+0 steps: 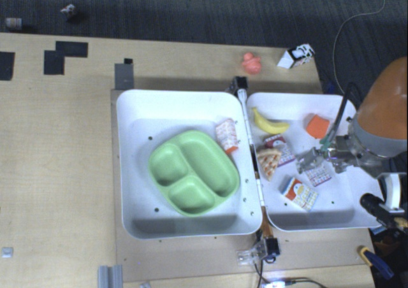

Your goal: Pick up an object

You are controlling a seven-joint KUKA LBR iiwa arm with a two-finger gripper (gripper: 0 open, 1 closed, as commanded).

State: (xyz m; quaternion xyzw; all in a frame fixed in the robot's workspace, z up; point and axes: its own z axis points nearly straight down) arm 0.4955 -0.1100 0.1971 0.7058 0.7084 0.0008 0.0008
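Observation:
My gripper [313, 161] hangs low in the right bin [344, 213], reaching in from the right edge. It is directly over a small patterned packet [320, 176] that lies flat on the bin floor. A yellow banana [268, 122] lies at the bin's back left, and an orange block [317, 125] sits behind the gripper. A waffle-like snack [270, 160] rests to the gripper's left. A small orange-and-white carton [299, 192] lies in front of it. Nothing visibly sits between the fingers.
The left bin [131, 153] holds a green divided plate [193, 171] and a small red-and-white pouch [226, 135] near the shared wall. On the bench behind the bins are a pink toy [252, 62] and a black-and-white box [296, 55].

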